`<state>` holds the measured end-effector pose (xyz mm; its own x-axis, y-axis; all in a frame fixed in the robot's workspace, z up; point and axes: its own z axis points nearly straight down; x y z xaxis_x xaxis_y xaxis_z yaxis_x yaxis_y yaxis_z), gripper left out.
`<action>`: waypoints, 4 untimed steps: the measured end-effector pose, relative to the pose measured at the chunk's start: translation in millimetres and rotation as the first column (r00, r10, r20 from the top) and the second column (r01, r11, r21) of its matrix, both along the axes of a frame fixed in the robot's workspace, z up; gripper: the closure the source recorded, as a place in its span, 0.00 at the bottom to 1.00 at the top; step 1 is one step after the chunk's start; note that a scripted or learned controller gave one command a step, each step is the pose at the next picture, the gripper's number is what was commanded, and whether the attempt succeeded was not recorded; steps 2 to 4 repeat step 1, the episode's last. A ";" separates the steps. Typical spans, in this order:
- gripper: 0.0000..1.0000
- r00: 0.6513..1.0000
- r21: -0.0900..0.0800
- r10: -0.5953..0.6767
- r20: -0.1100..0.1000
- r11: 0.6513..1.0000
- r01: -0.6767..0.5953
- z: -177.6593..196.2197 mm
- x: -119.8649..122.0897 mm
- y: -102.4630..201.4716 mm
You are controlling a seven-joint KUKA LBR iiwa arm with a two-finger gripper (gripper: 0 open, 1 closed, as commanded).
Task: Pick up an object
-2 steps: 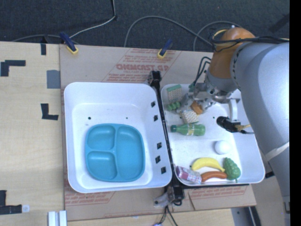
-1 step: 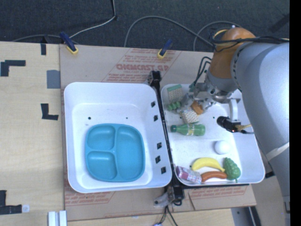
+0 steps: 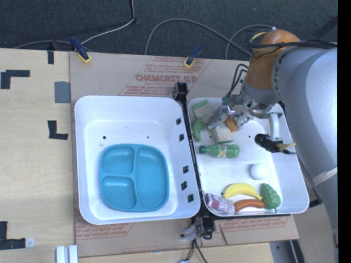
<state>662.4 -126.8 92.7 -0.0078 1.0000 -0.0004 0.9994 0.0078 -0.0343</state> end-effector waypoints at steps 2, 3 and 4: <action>1.00 0.999 0.002 -0.005 0.034 1.000 0.005 92.1 -43.3 85.3; 1.00 0.999 0.002 -0.005 0.034 1.000 0.005 92.1 -43.3 85.3; 1.00 0.999 0.002 -0.005 0.034 1.000 0.005 92.1 -43.3 85.3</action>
